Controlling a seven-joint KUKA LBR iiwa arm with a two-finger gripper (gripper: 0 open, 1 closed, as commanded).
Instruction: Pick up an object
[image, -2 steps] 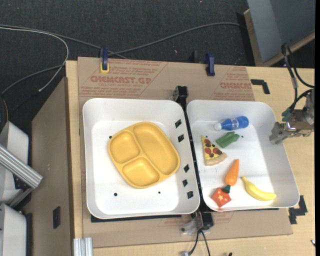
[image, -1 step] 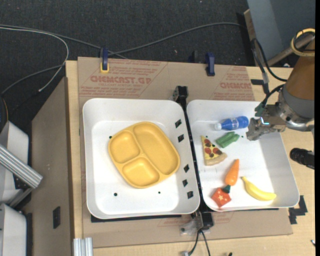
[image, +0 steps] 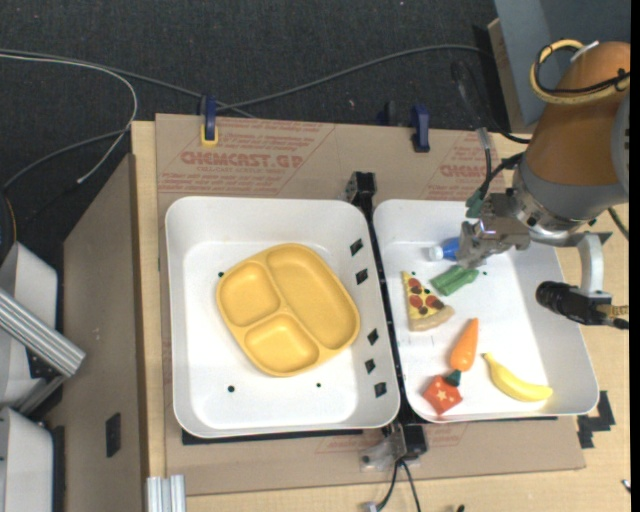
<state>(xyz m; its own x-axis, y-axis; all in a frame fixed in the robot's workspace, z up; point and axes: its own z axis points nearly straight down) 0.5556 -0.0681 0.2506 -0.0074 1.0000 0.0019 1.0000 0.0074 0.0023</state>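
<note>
My gripper hangs over the back of the right bin, on the grey and orange arm. Just below and left of it lies a green object, tilted. A small blue and white object sits right beside the gripper on its left. A pizza slice toy lies nearer the bin's left wall. Toward the front are an orange carrot, a yellow banana and a red strawberry-like toy. The view does not show anything held.
The left bin holds a yellow divided plate. A black divider strip runs between the bins. Cardboard lies under both, clamped at the back. A black fitting sticks in over the right bin's right rim.
</note>
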